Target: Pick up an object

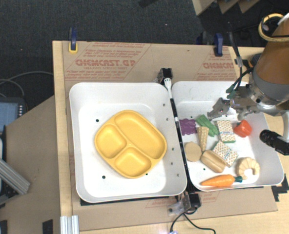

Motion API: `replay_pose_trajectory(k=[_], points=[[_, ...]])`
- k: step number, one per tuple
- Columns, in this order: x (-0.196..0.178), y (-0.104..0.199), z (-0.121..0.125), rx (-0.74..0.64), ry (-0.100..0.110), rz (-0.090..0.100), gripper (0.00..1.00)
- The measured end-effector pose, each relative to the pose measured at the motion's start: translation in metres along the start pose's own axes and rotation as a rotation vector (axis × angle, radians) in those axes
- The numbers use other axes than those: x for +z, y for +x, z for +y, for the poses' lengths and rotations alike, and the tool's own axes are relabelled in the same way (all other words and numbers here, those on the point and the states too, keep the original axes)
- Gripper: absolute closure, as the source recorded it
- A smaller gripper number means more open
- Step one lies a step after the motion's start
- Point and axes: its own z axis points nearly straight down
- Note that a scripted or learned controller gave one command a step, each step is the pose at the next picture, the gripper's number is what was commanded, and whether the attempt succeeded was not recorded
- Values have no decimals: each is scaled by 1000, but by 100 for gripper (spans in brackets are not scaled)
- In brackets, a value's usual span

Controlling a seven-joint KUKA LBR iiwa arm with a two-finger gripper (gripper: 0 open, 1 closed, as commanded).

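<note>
Over in the right bin (193,94) sits a pile of toy food, all bunched toward the middle and front. A red tomato-looking piece (242,128) is closest to the gripper (231,107), just beside it, not between its fingers as far as I can see. Next to that are two checkered cracker-ish blocks (225,130), a green pepper thing (208,124), a purple chunk (187,126), an ice cream cone (203,137), a round tan cookie (193,152), a bread roll (213,161), a pale croissant (247,167) and an orange carrot (217,181) along the front rim. Whether the claw is wide or narrow, honestly can't tell from this angle. Left bin (81,130) has a yellow divided plate (130,143) sitting in the middle.
</note>
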Motion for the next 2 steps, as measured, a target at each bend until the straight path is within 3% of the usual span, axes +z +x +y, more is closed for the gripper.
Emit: replay_pose_trajectory(k=[1,2], points=[[90,-77,-25,9,12,0,0],[140,-41,12,2,-12,-3,0]])
